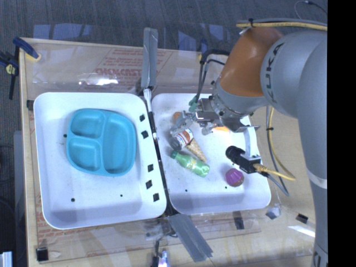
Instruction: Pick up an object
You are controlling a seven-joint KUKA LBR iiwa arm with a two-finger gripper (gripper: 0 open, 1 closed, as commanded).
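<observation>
In the right bin (178,199) lie a small brown and white can (182,137), a tan cone (196,148), a green bottle (191,163) and a purple round thing (234,177). A small orange piece (177,115) sits near the bin's back left. Another orange thing (222,129) peeks out from under the arm. My gripper (201,117) hangs low over the back of this bin, just above and to the right of the can. The wrist hides its tips.
The left bin (50,199) holds a blue divided tray (103,141). A black fitting (238,156) with a yellow cable hangs from the arm over the right bin, close to the purple thing. A grey divider (149,54) stands between the bins.
</observation>
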